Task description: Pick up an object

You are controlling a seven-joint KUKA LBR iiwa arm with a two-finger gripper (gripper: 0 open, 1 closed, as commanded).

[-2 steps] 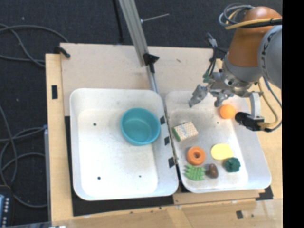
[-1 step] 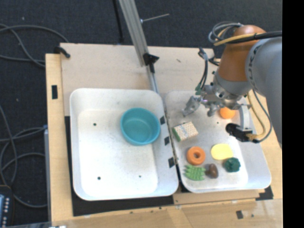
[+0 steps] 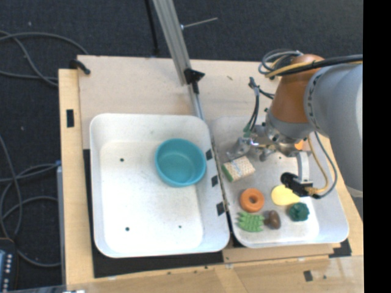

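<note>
My gripper (image 3: 252, 148) hangs over the upper left part of the right bin (image 3: 330, 227), open, with nothing between its fingers. Just below it lies a beige block with a green edge (image 3: 238, 168), apart from the fingertips. Lower in that bin sit an orange ring (image 3: 252, 200), a yellow piece (image 3: 284, 195), a dark green piece (image 3: 299, 212), a small brown piece (image 3: 272, 220) and a light green ridged piece (image 3: 249, 223). A blue bowl (image 3: 180, 162) stands in the left bin (image 3: 110, 224).
The grey arm with its orange band (image 3: 293, 99) and cables covers the right bin's upper right. A slanted metal rail (image 3: 174, 32) rises from the bench behind the bins. The bins' shared wall (image 3: 219, 188) runs just left of the beige block.
</note>
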